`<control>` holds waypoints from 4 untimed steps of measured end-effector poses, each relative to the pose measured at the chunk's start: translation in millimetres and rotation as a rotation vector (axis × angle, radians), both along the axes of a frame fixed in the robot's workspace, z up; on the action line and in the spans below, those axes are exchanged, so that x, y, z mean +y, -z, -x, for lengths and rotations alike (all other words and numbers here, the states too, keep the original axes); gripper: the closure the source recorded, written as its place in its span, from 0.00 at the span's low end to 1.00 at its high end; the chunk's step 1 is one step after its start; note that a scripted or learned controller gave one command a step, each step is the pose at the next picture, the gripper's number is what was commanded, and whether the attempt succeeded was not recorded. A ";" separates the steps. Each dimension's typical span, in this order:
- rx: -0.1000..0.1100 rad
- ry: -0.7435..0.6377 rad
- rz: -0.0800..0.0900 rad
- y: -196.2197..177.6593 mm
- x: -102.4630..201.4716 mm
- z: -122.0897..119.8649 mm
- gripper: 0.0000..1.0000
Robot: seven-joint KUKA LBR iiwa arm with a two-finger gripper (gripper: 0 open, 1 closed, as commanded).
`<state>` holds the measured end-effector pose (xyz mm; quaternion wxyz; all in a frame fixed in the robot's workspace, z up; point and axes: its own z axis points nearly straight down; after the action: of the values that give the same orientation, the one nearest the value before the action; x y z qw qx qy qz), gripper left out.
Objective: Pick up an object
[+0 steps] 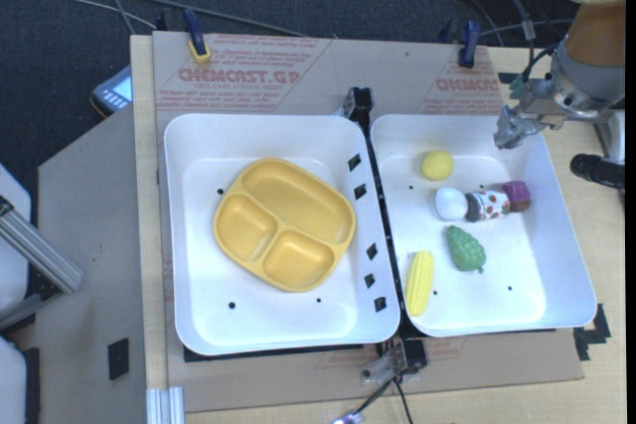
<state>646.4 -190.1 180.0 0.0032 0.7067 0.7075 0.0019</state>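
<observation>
The right bin (556, 253) holds a small yellow ball (436, 165), a white-and-brown bottle-like toy with a purple cap (483, 204), a green lumpy toy (465, 248) and a yellow corn cob (420, 281). My gripper (509, 132) hangs over the bin's far right corner, above and to the right of the yellow ball, with nothing seen in it. The arm with its orange band (599, 30) comes in from the upper right.
The left bin (189, 213) carries a yellow divided plate (285, 223). Black clips run along the divider (366, 204) between the bins. Blue clamps (196, 35) hold the cardboard at the back. Cables lie on the dark floor behind.
</observation>
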 end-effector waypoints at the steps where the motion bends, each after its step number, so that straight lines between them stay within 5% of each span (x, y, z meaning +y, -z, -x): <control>1: 0.000 0.000 0.000 -48.8 -0.3 -1.6 1.00; 4: 0.012 -0.003 -0.005 -35.0 144.2 63.4 1.00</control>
<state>583.0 -45.9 215.0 -0.0028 0.7057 0.7085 -0.0006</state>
